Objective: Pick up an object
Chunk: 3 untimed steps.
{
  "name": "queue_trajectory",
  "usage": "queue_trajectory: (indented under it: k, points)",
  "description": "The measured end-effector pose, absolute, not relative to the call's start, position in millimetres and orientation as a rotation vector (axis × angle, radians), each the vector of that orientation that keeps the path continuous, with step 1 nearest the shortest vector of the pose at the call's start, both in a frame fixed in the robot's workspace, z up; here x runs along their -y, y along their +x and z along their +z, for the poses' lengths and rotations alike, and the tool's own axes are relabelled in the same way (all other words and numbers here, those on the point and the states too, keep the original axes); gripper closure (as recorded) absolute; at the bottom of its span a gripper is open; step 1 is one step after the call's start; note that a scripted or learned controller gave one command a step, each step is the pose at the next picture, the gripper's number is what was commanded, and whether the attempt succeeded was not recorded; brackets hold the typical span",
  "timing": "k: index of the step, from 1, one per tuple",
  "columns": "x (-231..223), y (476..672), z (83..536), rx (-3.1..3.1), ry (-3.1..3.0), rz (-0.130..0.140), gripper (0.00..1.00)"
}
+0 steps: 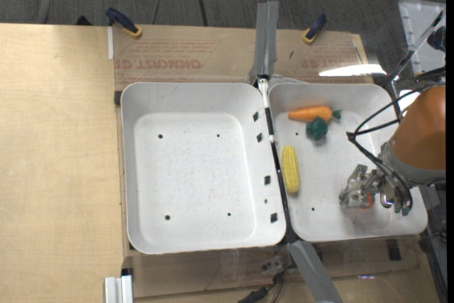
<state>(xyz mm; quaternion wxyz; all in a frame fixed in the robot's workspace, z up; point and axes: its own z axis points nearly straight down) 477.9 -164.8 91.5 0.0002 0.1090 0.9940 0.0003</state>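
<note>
Two-finger metal gripper (358, 194) low in shallow white right bin (369, 92), near front-right rim; finger state: cannot tell. Yellow plastic corn cob (289, 169) along left wall; orange plastic carrot (312, 113) toward back. Bin centre open.

The cardboard sheet (170, 53) bears upside-down red print, apparently "CHEMCRET GF"
</note>
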Motion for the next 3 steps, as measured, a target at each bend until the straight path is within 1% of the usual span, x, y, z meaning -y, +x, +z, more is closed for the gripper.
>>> queue_trajectory:
  k: [1,2,3]
  points:
    - [115.1,560.1,91.5,-3.0,0.926,0.001,1.0]
    - [115.2,560.0,91.4,-3.0,0.927,0.001,0.0]
    - [212.9,493.9,131.6,-3.016,0.873,-0.001,0.0]
